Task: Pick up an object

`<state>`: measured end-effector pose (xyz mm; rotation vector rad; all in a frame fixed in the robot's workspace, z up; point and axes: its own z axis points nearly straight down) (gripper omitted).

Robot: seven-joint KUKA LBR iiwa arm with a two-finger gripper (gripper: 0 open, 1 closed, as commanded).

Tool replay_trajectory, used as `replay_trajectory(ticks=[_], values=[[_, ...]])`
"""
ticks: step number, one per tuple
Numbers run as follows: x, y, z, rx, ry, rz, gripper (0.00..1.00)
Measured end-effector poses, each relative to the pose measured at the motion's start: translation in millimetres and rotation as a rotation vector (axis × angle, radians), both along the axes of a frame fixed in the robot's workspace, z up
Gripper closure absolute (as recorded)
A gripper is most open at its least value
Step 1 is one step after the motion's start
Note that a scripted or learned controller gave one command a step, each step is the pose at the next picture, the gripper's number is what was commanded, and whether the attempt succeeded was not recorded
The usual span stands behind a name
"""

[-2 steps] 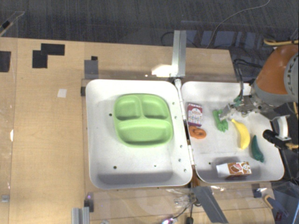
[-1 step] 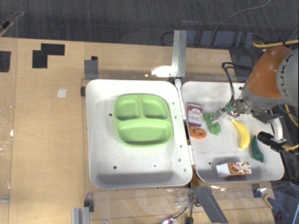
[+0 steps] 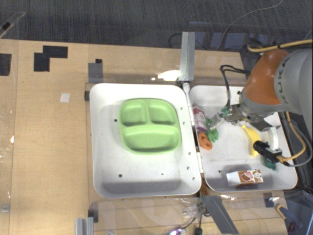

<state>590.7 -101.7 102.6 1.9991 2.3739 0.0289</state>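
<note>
Pick not done yet — gripper (image 3: 226, 112) hovered low in right bin (image 3: 288, 182).
Couldn't tell grip state; nothing visibly held, objs lay loose.

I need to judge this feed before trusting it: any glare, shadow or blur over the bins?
Camera view: a bright glare spot sits on the bench above the left bin; soft shadow falls along that bin's lower inside wall; the green tray is evenly lit; small items by the tool in the right bin look soft, hard to identify.
</note>
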Motion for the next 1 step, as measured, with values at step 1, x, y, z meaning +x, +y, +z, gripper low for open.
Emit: replay_trajectory(ticks=[1], values=[[10.4,-64.1,45.0,0.008,0.034,0.011,0.00]])
